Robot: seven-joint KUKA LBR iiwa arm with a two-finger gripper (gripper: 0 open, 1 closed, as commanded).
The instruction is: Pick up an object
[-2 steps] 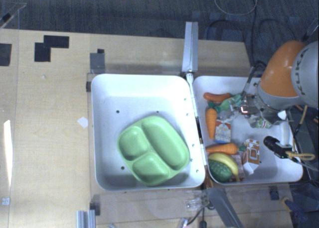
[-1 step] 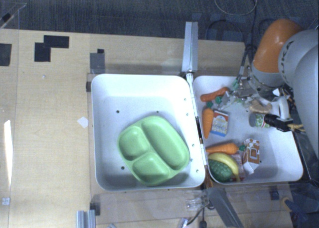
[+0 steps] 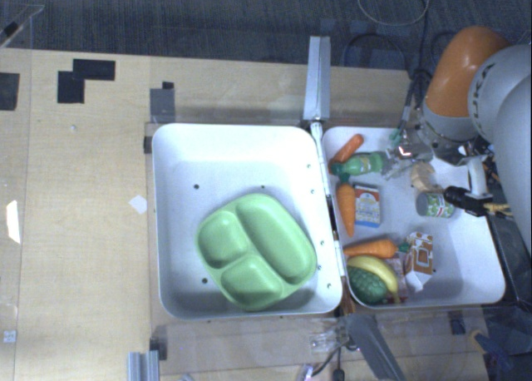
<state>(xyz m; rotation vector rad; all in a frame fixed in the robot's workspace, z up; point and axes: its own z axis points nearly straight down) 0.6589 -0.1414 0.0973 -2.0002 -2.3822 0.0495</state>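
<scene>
- Pale wood bench point(image 3: 75, 230) under a dark carpeted floor strip at the top of the view, with black tape marks point(image 3: 83, 78) near its upper left.
- 2 shallow white bins sit side by side: the left bin point(image 3: 179, 171) and the right bin point(image 3: 478, 275), divided by a metal rail point(image 3: 317, 80).
- Left bin holds a green divided tray point(image 3: 256, 250) with 3 compartments, lying tilted toward the lower middle.
- Right bin holds the pickable things: a small carrot point(image 3: 347, 147) at the upper left, a green bottle point(image 3: 363, 164) lying on its side just below it, a second carrot point(image 3: 346, 209) along the left wall, and a small carton point(image 3: 367, 206) just beside that carrot.
- Lower in the same bin: a third carrot point(image 3: 371, 248), a yellow banana point(image 3: 376, 270) touching a dark green round fruit point(image 3: 369, 286), and a brown patterned packet point(image 3: 420, 254).
- A small green can point(image 3: 437, 204) lies near the right wall.
- Grey arm with its orange band point(image 3: 459, 63) reaches in over the upper right of that bin.
- Gripper point(image 3: 409, 155) hangs near the bottle's cap end; it looks blurred, so whether it is released or clenched cannot be told, and nothing is seen between it.
</scene>
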